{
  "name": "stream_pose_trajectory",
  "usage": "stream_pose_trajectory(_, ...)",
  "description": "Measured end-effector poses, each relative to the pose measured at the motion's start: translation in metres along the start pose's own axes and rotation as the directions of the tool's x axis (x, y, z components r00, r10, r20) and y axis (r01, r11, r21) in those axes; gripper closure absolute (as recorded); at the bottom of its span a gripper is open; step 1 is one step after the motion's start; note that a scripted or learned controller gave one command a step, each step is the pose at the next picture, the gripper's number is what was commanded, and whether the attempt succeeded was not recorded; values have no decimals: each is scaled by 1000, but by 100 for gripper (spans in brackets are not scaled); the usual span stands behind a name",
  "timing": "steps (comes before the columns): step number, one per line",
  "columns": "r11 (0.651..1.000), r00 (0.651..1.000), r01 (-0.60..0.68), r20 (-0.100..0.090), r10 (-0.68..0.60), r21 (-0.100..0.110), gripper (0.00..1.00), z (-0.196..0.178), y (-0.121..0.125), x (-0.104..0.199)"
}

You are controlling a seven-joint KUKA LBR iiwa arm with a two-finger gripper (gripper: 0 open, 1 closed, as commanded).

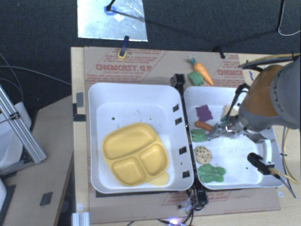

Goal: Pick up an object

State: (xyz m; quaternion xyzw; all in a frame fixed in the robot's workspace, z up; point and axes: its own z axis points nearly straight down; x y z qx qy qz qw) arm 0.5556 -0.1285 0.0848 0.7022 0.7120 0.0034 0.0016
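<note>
1. Over the right bin (263, 180), the gripper (212, 132) hangs low; whether it is clenched cannot be told.
2. Beside it lie a carrot (203, 125) and purple block (203, 112).

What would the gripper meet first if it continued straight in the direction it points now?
Probably the small orange piece and the green piece just left of the gripper, then the right bin's left wall. Depth is unclear, so it may pass above them.

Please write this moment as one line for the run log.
task: pick up an object | gripper: low in right bin, near orange piece | yellow tray: left bin
</note>
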Motion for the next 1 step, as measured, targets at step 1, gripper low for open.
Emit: stream_pose_trajectory(1, 1000, 1000, -16, 3, 16, 9, 0, 0, -43, -30)
